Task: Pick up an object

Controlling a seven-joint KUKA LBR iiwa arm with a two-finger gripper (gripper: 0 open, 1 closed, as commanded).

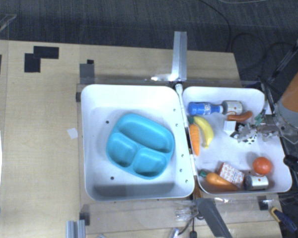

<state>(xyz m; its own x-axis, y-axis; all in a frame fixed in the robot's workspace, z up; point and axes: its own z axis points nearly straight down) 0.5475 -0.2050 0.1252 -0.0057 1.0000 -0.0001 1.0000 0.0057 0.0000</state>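
Note:
The right bin point(275, 182) holds several small objects. A blue bottle point(204, 108) lies at its back left, with a yellow banana point(204, 129) and an orange carrot point(194, 139) just in front of it. A red sausage point(240, 116) and a small grey can point(232, 106) lie near the back. My gripper point(244, 131) hangs low over the middle of this bin, just in front of the sausage and over a white item and a spotted die point(250, 140). The arm point(293, 103) reaches in from the right.
An orange-red ball point(262, 165), a second carrot point(219, 180), a patterned packet point(232, 173) and a dark can point(257, 182) crowd the right bin's front. The left bin point(97, 133) holds a blue divided plate point(140, 145). A metal post point(180, 56) stands behind the bins.

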